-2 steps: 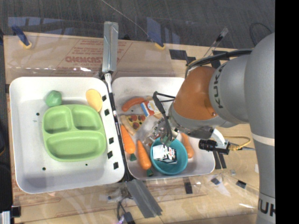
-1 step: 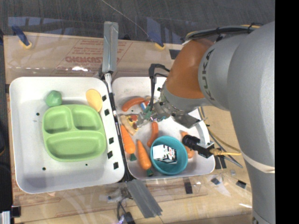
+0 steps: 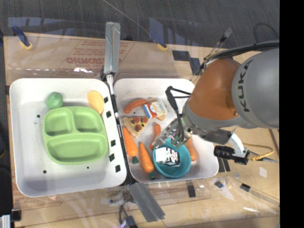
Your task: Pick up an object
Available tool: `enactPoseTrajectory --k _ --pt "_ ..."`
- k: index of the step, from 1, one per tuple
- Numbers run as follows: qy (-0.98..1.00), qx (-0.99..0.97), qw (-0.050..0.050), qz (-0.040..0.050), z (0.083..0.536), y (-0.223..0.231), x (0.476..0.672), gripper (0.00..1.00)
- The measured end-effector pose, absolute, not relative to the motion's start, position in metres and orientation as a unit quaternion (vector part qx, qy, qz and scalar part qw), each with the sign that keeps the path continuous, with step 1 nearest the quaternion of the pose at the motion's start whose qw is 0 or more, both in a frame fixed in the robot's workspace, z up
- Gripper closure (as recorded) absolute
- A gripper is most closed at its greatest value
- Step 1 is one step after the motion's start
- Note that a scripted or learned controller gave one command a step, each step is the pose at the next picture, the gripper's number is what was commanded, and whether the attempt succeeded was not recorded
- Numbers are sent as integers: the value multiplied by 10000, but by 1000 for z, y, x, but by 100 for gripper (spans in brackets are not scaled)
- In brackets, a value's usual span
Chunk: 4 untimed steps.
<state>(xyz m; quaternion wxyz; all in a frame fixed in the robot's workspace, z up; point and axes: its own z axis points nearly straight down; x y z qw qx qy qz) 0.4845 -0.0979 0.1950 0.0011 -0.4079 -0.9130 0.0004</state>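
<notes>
My gripper (image 3: 170, 137) hangs low in the right bin (image 3: 205, 171), just above the rim of a blue bowl (image 3: 180, 167). A white and blue packet (image 3: 167, 156) lies in that bowl, right under the gripper. To the left are two carrots (image 3: 130, 144) (image 3: 146, 158) and a thinner one (image 3: 156, 131). A pizza slice (image 3: 135, 123), a red sausage (image 3: 136, 104) and a small carton (image 3: 157, 109) sit farther back. An orange piece (image 3: 191, 151) shows beside the bowl's right side. The wrist hides part of the bin's right half.
The left bin (image 3: 23, 175) holds a green divided plate (image 3: 74, 134), a green ball (image 3: 54, 99) and a yellow lemon (image 3: 95, 100). A grey bar (image 3: 111, 46) stands behind the gap between the bins. Cables (image 3: 247, 156) trail off the arm on the right.
</notes>
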Motion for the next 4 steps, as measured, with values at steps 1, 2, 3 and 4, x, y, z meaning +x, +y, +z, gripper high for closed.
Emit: enactPoseTrajectory --k 1,2,3,4 --pt "-9208 -3900 27 4 153 -179 481 100" --pt "-8105 -5857 1 -5 93 -197 532 100" --pt "-7963 -6050 -24 -10 172 -211 540 100" --pt "-7965 -6046 8 1 169 -210 539 0"
